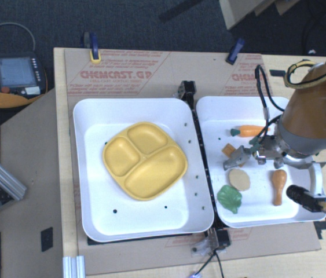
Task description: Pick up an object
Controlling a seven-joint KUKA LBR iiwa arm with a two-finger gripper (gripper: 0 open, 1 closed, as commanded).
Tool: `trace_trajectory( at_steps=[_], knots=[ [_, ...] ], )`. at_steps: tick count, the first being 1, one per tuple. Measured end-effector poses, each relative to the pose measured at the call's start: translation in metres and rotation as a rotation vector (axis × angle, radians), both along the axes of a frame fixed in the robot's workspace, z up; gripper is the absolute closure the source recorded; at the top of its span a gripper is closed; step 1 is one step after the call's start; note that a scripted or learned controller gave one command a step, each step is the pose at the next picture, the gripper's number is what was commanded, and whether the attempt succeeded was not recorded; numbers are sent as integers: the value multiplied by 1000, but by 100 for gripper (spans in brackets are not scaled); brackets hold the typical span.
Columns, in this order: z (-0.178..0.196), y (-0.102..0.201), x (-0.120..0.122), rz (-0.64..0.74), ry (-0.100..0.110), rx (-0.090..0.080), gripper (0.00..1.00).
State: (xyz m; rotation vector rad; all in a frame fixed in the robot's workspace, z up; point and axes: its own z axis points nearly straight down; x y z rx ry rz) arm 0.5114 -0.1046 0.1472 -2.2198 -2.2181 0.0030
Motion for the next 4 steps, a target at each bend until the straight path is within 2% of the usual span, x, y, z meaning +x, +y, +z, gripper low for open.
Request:
trace_trajectory(
  at_steps=[1,2,3,4],
  knots=[
    [-48,9,-5,1,4,1,0],
    [-64,9,-6,0,2,1,0],
    [-53,9,-5,-1,-2,0,100],
    [11,9,-7,2,-11,-3,100]
  ],
)
